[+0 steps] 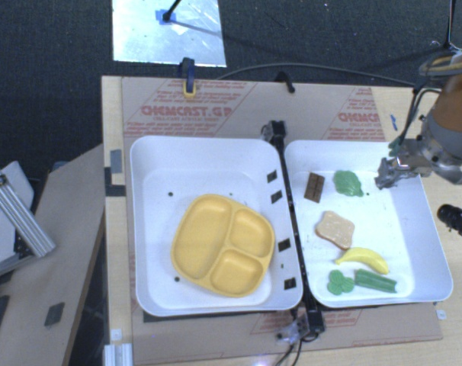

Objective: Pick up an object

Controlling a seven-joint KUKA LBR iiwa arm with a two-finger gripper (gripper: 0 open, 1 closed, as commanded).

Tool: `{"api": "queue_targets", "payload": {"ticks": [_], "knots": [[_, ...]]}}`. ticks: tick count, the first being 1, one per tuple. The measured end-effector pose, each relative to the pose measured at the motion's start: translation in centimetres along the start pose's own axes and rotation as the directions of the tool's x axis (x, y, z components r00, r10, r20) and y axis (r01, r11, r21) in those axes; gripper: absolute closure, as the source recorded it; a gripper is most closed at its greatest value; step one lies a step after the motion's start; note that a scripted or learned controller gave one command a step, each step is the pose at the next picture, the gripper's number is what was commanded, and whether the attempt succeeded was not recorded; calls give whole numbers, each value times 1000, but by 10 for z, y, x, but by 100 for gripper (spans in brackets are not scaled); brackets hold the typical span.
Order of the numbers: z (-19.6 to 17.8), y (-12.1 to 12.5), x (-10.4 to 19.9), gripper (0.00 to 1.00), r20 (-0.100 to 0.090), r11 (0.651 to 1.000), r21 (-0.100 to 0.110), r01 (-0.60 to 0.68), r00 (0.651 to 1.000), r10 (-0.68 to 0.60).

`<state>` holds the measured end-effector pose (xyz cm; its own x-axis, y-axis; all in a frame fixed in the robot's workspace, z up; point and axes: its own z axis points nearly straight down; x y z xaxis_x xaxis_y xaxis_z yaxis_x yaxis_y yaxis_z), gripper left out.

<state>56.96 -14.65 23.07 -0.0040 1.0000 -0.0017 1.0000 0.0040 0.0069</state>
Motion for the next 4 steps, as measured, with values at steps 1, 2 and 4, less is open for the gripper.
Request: {"api": "queue_targets", "payload": {"ticks": [1, 2, 4], "knots": [[7, -8, 55, 100, -3, 1000, 5, 5, 1000, -5], [13, -15, 110, 100, -4, 1000, 7, 6, 1000, -6], [20, -4, 219, 100, -4, 1000, 5, 6, 1000, -6]]}}
